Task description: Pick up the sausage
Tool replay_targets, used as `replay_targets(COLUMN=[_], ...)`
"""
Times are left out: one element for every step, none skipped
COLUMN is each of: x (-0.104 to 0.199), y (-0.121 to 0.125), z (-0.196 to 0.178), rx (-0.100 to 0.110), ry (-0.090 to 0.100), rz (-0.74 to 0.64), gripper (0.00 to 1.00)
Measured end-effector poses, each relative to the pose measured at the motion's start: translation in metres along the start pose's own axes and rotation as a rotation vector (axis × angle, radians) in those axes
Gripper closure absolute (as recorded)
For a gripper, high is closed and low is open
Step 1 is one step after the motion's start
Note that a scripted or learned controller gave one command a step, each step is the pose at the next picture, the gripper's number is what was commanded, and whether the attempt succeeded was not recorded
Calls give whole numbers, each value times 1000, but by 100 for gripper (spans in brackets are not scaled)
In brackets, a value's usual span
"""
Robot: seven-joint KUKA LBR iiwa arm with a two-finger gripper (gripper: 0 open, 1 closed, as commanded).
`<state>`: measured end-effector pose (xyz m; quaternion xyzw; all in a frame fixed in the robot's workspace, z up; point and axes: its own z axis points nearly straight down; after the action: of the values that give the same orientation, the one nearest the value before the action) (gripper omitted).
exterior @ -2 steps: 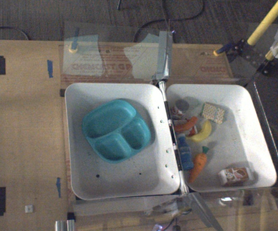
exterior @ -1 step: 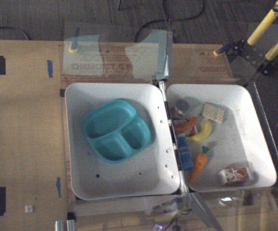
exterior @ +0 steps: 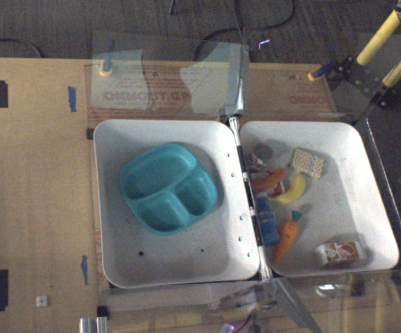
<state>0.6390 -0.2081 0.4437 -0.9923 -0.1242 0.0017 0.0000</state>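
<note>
The sausage (exterior: 268, 180) is lying against the right bin's (exterior: 367, 186) left wall, looking light, stiff and slick, best pinched mid-length; the gripper's state I cannot tell.

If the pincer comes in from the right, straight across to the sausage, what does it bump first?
Probably the banana, lying just right of the sausage; height is hard to judge here.

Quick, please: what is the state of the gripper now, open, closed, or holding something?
Gripper: cannot be told.
The sausage lies in the right bin, with nothing gripping it.
</note>
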Motion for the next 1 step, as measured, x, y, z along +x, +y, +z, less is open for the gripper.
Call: replay_targets(x=[3], y=[-3], z=[-9], rx=[0], ry=[-2], rz=[-8], gripper=[100])
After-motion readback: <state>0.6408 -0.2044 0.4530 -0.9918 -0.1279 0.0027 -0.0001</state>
